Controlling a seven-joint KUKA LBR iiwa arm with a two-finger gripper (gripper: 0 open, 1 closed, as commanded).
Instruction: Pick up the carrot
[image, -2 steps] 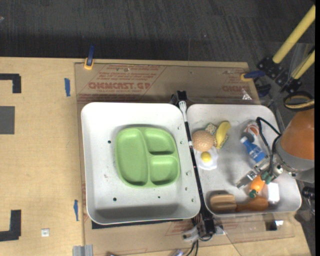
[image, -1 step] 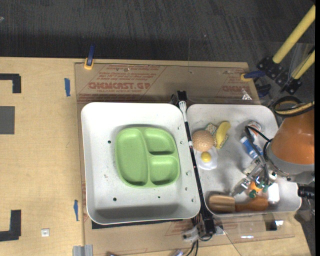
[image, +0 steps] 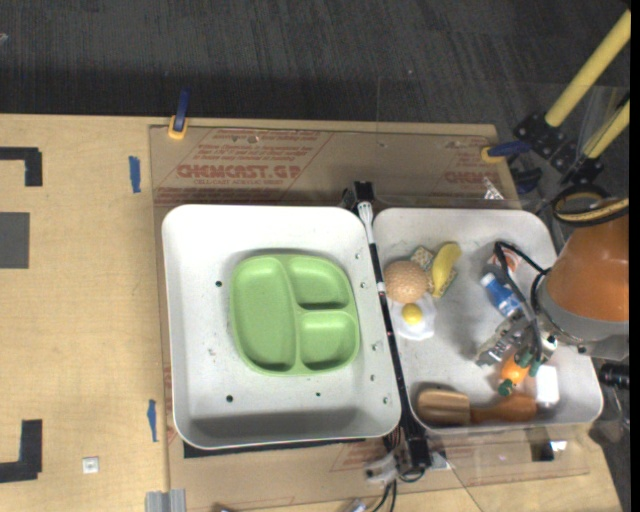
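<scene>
The carrot (image: 512, 378) is a small orange piece with a green top, lying near the front right of the right bin (image: 462, 335). My gripper (image: 508, 360) reaches in from the right, under the orange wrist band, and its metal tip sits right over the carrot's green end. The gripper body hides part of the carrot, so contact is unclear.
A brown bread-like loaf (image: 445, 404) with an orange-brown end lies along the right bin's front wall, and a white block (image: 547, 386) sits beside the carrot. A banana (image: 444, 267), a tan round item (image: 405, 281) and a fried egg (image: 414, 317) sit at the back left. The left bin (image: 200, 300) holds a green divided plate (image: 295, 312).
</scene>
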